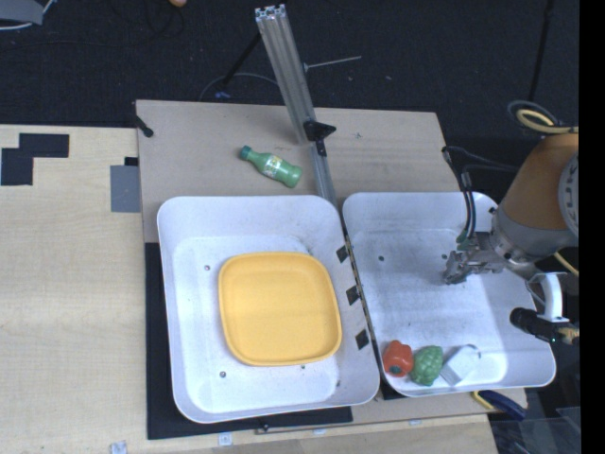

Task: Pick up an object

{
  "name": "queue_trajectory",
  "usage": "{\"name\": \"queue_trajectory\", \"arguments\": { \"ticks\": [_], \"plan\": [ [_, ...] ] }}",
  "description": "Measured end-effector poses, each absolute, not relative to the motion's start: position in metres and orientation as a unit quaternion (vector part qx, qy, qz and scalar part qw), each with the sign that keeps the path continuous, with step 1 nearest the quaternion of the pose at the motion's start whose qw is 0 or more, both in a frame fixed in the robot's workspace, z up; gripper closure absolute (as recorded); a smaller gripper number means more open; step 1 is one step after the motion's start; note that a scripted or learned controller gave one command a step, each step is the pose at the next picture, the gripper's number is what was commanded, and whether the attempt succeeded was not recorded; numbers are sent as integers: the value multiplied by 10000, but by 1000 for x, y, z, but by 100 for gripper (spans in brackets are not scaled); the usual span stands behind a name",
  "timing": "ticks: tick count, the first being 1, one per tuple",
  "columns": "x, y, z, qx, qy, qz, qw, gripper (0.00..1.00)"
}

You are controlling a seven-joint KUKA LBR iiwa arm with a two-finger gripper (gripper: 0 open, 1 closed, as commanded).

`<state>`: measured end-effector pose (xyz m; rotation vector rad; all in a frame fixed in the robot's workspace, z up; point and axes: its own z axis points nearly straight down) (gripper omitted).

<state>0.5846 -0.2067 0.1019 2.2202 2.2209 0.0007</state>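
In the right bin (pixel 416 225) a red pepper-like toy (pixel 398 357), a green bumpy toy (pixel 426 365) and a small pale object (pixel 458 365) lie together near the front edge. My gripper (pixel 460 268) hangs over the right part of that bin, well behind those objects, with nothing visibly between its fingers. A yellow square plate (pixel 280 307) lies flat in the left bin (pixel 189 235).
A green bottle (pixel 271 166) lies on its side on the bench behind the left bin. A metal rail (pixel 293 69) slants up from between the bins at the back. The arm's orange band (pixel 539 187) sits at the right edge.
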Motion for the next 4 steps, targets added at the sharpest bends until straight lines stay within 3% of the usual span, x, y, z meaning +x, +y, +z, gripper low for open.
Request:
{"name": "queue_trajectory", "arguments": {
  "ticks": [3, 4],
  "plan": [
    [596, -210, 244, 7072, 7070, 10, 21, 100],
    [604, -162, 234, 7060, 7082, 1, -6, 100]
  ]
}}
